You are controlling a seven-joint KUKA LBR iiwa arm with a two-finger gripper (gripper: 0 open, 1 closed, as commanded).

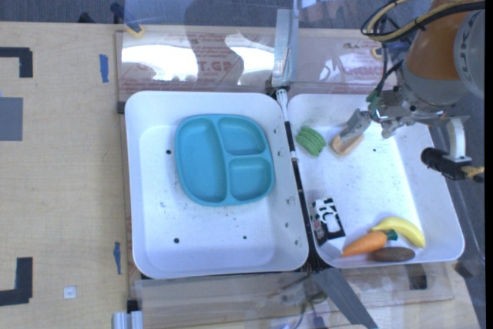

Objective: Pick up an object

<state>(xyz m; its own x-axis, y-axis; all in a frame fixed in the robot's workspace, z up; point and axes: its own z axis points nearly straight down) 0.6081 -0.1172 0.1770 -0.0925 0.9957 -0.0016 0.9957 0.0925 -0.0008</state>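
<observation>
A tan, bread-like piece lies tilted in the upper part of the right bin, and the end effector is right on it: a grey finger rests against its upper end, and the piece seems to sit between the fingers, though a firm grip cannot be told from this angle. Just to its left, apart from it, lies a green ridged item, possibly a pickle or leaf-shaped toy, close to the wall shared with the left bin.

Lower in the right bin, well apart from the end effector, a black-and-white box leans against the left wall. At the bottom right corner a banana, a carrot and a brown oblong item are bunched together, touching one another.

The arm, with its orange band and looped black and yellow cables, reaches in over the upper right corner of the bin.

The left bin holds a teal divided plate with three compartments, lying flat near its middle. Both bins sit on a light wooden bench.
</observation>
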